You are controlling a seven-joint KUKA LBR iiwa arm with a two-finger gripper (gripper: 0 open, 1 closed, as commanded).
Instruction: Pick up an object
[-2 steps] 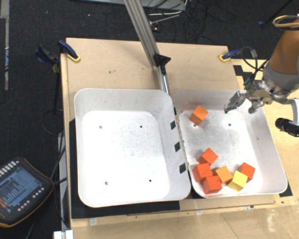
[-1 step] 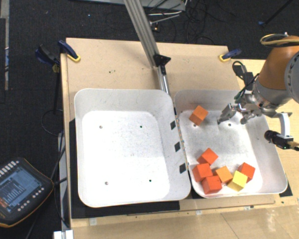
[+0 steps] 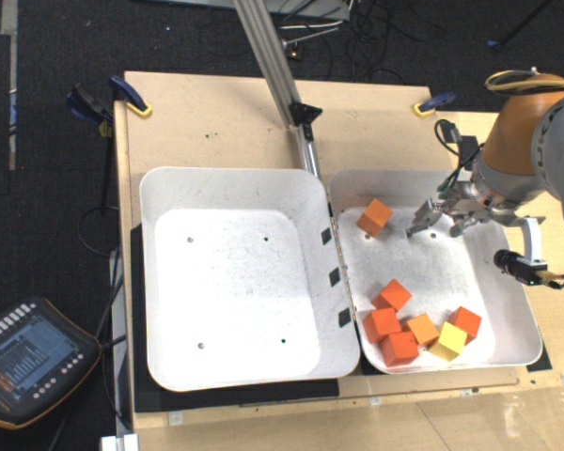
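In the right bin [image 3: 519,344], an orange cube [image 3: 375,216] lies alone near the far left corner. Several blocks cluster at the near edge: red-orange ones [image 3: 392,297] [image 3: 400,348] [image 3: 465,322], an orange one [image 3: 421,328] and a yellow one [image 3: 447,341]. My gripper [image 3: 438,225] hangs over the far part of this bin, to the right of the lone orange cube and apart from it. Its fingers [image 3: 419,223] stand open with nothing between them.
The left bin [image 3: 152,192] lies beside the right one. A slanted metal pole [image 3: 271,53] ends at the bins' far junction. Clamps [image 3: 132,98] [image 3: 431,104] grip the board's far corners. A teach pendant [image 3: 28,360] lies at the lower left.
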